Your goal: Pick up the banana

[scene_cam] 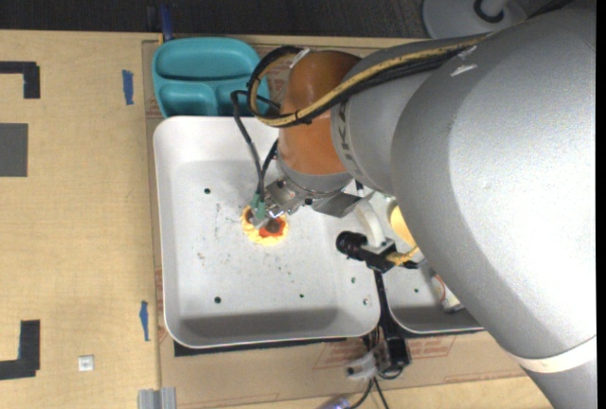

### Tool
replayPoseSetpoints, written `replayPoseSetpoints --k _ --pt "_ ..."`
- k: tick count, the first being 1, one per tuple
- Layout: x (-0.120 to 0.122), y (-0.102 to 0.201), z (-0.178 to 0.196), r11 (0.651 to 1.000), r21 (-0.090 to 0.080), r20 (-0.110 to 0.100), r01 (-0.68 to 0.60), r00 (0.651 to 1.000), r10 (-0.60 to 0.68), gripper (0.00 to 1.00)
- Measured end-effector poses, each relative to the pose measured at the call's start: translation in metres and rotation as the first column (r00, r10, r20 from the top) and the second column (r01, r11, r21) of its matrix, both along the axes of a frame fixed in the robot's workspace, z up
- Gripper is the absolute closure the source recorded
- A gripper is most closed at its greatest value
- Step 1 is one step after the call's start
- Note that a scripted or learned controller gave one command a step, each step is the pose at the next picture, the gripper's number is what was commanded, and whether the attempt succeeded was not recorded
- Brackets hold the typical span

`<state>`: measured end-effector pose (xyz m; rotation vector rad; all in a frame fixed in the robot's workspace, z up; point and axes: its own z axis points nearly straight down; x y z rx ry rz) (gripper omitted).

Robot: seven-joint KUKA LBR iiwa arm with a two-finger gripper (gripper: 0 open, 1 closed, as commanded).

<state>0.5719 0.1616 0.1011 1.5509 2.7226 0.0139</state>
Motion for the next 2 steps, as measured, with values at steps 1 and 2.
replayPoseSetpoints --k 1,2 --pt "0.034 0.039 0.002 0.962 0.001 -0.004 0.273 0.962 -0.273 1.00" --pt "-0.034 0.045 -0.012 0.994 0.002 0.001 0.107 0.994 -0.107 1.00"
